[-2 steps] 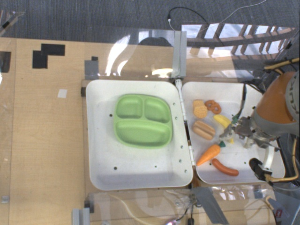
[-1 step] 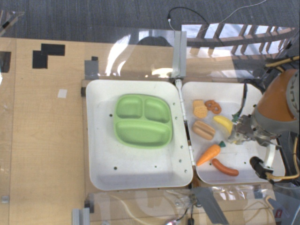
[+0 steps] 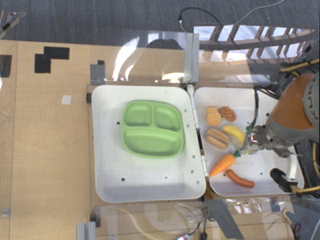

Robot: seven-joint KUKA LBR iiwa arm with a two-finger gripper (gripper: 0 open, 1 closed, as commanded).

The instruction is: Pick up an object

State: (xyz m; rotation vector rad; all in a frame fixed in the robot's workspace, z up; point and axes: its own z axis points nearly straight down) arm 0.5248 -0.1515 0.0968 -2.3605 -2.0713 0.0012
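Where the right bin holds toys, the hand hovers beside the banana.

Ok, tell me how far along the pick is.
Nothing looks lifted yet: the banana, hot dog, carrot and sausage all lie in the right bin. In hand: the gripper sits low beside the banana. Left: grasping and raising one item.

- Divided plate: light green, plain.
- Two bins: white.
- Carrot: orange, green tip.
- Banana: yellow.
- Sausage: red-orange.
- Hot dog: tan bun, reddish filling.
- Pretzel: reddish brown.
- Cookies: orange-tan.
- Tabletop: pale wood, black blocks.
- Arm: grey, orange band.
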